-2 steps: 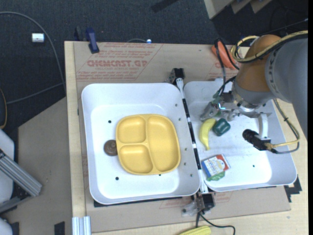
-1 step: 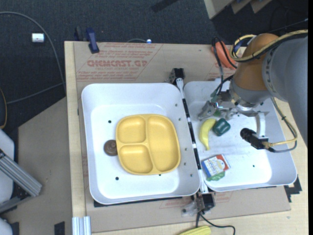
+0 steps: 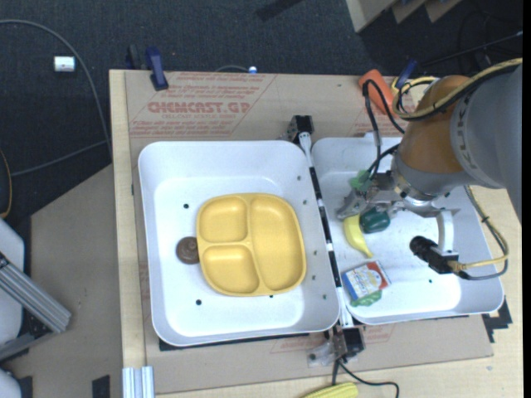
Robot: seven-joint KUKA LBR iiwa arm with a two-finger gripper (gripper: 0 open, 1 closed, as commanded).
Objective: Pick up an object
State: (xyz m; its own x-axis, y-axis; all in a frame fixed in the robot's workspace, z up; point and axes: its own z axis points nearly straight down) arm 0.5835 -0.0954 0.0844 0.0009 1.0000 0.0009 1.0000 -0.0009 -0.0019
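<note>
Over the right bin (image 3: 415, 295), arm (image 3: 489, 131) reaching in from the right; its grey bulk and orange band (image 3: 427, 146) cover the bin's upper right part. Gripper (image 3: 372, 205) low over the bin's left half, seen from above and partly masked by the wrist. Whether it is apart or together cannot be made out at this angle.

Green object (image 3: 376, 220) directly below the gripper's tip, touching or nearly touching it. Only its lower part shows, and its shape is not readable. Cannot say it is gripped.

Banana (image 3: 357, 236) just beside the green object on its left, lying on the bin floor near the inner wall, curved, with one end tucked toward the gripper.

Small carton (image 3: 363, 283) toward the bin's front left corner, apart from the banana. Red, white and blue print, too small to read.

Left bin (image 3: 166, 191): yellow divided plate (image 3: 250, 245) with three compartments, set near the middle. Brown round thing (image 3: 187, 249) at the plate's left edge, its right side hidden under the rim; what it is I cannot tell.
</note>
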